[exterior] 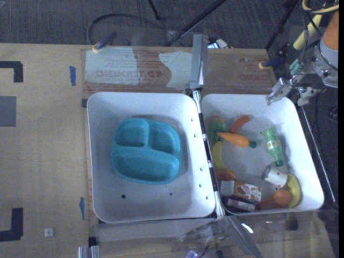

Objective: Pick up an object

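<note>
Two white bins (pixel 102 109) sit side by side; the hand (pixel 290 87), unclear whether spread, hovers over cluttered toys (pixel 252 192).

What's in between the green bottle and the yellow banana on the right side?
In the camera view, a small white cup lying tipped on its side sits between the green bottle and the yellow banana, in the right bin.
</note>
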### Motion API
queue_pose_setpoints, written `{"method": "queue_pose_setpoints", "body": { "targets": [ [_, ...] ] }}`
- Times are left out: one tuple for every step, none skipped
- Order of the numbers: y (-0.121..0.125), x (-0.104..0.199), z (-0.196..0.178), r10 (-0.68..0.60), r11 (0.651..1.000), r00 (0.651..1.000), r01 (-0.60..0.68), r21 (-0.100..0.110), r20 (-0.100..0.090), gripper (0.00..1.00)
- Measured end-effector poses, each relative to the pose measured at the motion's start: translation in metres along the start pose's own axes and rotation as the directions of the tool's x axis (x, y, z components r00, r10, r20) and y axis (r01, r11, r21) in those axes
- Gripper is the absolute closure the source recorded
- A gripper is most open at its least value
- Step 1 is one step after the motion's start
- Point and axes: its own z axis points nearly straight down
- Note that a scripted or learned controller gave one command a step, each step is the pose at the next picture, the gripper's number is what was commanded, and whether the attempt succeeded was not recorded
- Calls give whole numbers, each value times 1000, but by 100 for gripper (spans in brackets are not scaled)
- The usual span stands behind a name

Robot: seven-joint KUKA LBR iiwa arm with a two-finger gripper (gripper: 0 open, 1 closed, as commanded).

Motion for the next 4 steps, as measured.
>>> {"method": "queue_pose_setpoints", "body": {
  "targets": [
    [-31,18,112,-40,999,999,40,1,0,0],
    [-68,41,197,-275,961,961,275,-6,2,0],
    [53,40,148,-330,944,944,330,-4,3,0],
    [29,44,182,-399,917,917,399,-27,17,0]
  ]
}}
